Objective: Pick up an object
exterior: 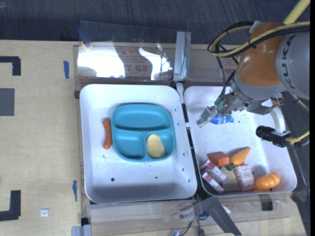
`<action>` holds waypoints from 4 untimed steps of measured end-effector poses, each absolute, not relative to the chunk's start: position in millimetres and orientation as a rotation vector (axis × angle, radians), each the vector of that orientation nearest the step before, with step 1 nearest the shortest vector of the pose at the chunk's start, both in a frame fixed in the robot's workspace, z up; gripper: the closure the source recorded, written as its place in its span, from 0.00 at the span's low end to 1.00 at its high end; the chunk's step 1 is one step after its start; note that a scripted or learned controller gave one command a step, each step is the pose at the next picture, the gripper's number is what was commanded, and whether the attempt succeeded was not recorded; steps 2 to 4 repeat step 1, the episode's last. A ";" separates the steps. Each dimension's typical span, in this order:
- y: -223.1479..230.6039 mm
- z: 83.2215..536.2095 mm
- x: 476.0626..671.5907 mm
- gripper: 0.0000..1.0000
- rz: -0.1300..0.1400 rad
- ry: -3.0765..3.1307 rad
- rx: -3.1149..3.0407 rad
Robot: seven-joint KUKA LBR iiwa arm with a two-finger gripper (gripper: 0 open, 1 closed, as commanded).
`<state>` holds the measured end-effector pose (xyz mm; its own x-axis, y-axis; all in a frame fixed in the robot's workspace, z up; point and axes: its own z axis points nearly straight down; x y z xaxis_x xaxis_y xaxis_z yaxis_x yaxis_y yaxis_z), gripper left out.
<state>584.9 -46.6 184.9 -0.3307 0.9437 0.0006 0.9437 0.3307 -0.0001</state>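
My gripper (205, 117) hangs over the upper left part of the right bin (221, 140), pointing down and left toward the divider. A small blue object (225, 119) lies on the bin floor just right of it, partly hidden by the wrist. Whether the gripper touches it is unclear. At the bin's lower end lie an orange carrot (240, 156), a red-brown block (218, 159), a small carton (243, 177), a striped packet (212, 177) and a round orange fruit (267, 181).
The left bin (133, 193) holds a blue divided plate (140, 117) with a yellow lemon-like piece (155, 145) in one compartment. An orange sausage (106, 133) lies left of the plate. A black cable plug (268, 134) hangs over the right bin's right side.
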 end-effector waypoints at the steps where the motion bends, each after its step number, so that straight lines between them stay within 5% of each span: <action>1: -58.9 184.7 631.0 1.00 -0.002 -2.478 -1.936; 4: -58.9 184.7 631.0 1.00 -0.002 -2.478 -1.936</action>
